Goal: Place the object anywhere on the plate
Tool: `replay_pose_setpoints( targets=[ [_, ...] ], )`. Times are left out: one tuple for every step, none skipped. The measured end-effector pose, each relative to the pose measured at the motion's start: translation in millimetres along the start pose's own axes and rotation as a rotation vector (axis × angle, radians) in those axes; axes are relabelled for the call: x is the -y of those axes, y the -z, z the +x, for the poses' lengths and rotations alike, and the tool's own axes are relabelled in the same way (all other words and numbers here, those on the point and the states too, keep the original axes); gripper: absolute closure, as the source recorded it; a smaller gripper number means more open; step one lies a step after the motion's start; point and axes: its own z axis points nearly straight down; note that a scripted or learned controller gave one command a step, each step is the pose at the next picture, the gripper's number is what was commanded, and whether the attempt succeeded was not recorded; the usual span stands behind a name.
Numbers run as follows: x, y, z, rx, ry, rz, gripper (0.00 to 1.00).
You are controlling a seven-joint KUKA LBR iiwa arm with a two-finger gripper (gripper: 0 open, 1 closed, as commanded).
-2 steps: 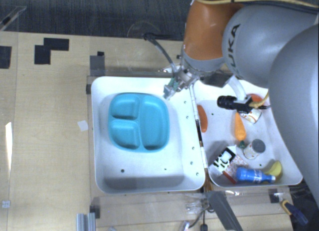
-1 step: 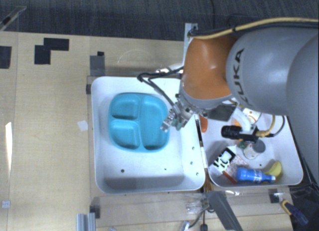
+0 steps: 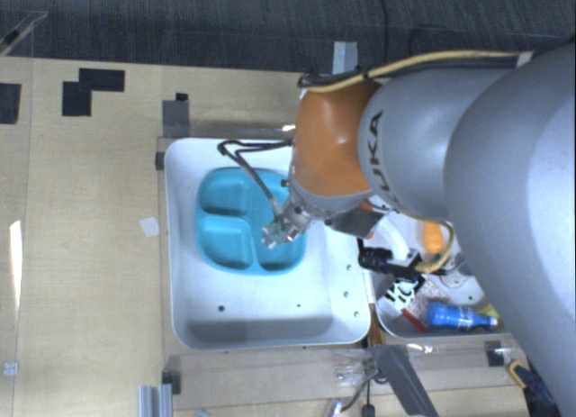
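The end effector (image 3: 281, 231) hangs over the right side of the blue, three-compartment plastic plate (image 3: 236, 217) in the left shallow white bin (image 3: 261, 330). Whether it grips anything I cannot tell. Likely candidate objects lie in the right bin (image 3: 396, 323), well apart from the plate, so an empty release would leave the task undone.

soft, even overhead light – slight blur throughout, faint shadow inside the left bin (image 3: 180, 253).
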Motion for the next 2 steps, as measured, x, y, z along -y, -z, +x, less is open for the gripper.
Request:
replay_pose_setpoints(
  targets=[
    [-70.4, 40.7, -10.1, 0.003, 0.083, -0.004, 1.0],
    [-10.9, 74.1, 4.5, 0.003, 0.152, -0.003, 1.0]
  ],
)
